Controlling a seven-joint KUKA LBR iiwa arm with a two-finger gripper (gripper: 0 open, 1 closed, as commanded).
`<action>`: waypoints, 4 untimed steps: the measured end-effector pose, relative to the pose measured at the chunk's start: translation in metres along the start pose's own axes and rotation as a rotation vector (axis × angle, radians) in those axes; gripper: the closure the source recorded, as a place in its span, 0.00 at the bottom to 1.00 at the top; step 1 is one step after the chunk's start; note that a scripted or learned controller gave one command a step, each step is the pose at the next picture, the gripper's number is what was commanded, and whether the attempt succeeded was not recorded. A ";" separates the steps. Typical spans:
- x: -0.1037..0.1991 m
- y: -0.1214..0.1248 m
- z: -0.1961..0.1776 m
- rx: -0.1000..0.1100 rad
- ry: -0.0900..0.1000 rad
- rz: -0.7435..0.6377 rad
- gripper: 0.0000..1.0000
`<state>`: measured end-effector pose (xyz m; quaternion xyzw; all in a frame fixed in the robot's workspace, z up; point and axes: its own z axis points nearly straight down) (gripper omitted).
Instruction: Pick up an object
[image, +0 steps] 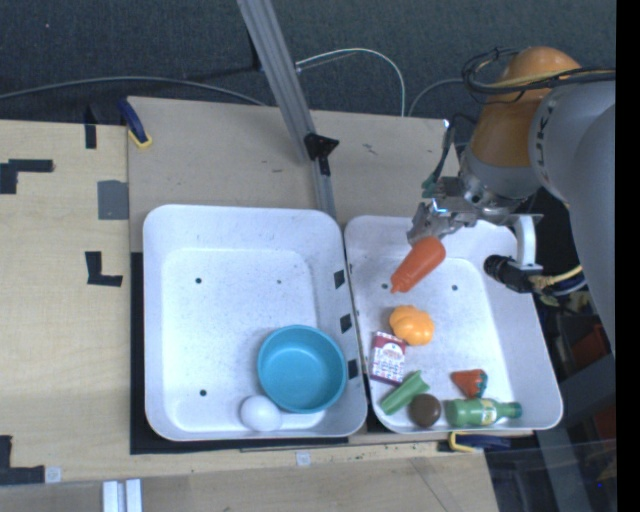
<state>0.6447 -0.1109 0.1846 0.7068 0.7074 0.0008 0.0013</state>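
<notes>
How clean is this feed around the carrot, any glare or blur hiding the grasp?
Camera view: even, soft light, faint shadows; the white right bin looks bright but not blown out. The pincer sits at the carrot's upper end, slightly soft; the contact itself is too small to tell.

You have 1 fixed camera above the bench (60, 300), looking down at a slant from fairly far off. It takes in both white bins: the left bin (170, 300) sits mid-frame, the right bin (520, 350) beside it. The arm (560, 120) enters from your right.
</notes>
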 end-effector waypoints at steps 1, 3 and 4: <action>0.002 0.003 -0.043 -0.001 0.000 -0.001 1.00; 0.115 -0.030 -0.054 0.005 0.003 -0.007 1.00; 0.164 -0.049 -0.052 0.006 0.002 -0.006 1.00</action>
